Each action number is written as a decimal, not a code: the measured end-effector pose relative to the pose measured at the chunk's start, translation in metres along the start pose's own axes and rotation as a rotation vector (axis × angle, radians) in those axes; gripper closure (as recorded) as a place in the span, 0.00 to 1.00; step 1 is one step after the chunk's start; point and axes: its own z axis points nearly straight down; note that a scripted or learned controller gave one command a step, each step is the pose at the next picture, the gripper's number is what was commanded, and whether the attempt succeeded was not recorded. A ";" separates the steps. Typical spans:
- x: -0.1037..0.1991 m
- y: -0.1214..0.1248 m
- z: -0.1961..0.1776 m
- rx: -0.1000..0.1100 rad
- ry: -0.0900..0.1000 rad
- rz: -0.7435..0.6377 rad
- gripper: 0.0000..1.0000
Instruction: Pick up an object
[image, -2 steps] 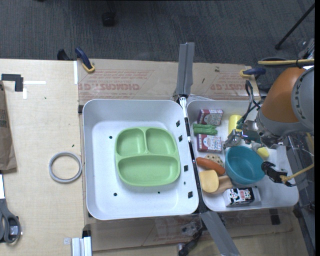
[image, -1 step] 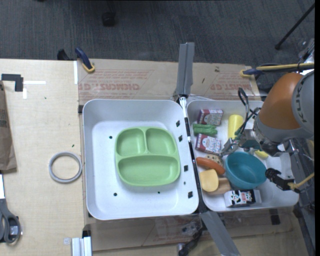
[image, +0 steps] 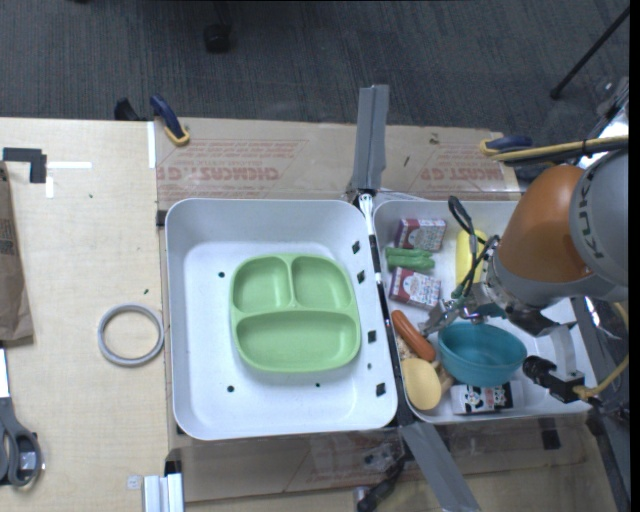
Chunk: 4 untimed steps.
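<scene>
The right bin (image: 565, 398) holds several objects. A blue bowl (image: 482, 352) sits near its middle, with an orange sausage-shaped toy (image: 413, 335) and a yellow rounded toy (image: 422, 383) to its left. Further back lie two red snack packets (image: 418, 288) (image: 421, 234), a green piece (image: 410, 258) and a yellow banana-like piece (image: 466, 256). A black and white carton (image: 481, 398) lies in front of the bowl. My gripper (image: 453, 315) hangs low over the bin, just above the bowl's back-left rim, under the orange-banded wrist (image: 545, 240). I see nothing held in it.
The left bin (image: 190, 330) carries a green divided plate (image: 295, 312). A grey ring (image: 131, 333) lies on the bench left of the bins. A grey upright post (image: 371, 140) stands behind the seam between the bins. Scissors (image: 18, 455) lie at the bench's front left.
</scene>
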 end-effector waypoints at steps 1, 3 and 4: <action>0.002 -0.049 -0.002 -0.008 -0.001 -0.058 0.00; -0.032 0.055 0.000 -0.003 0.000 -0.534 0.00; -0.035 0.057 -0.014 -0.008 -0.006 -0.528 1.00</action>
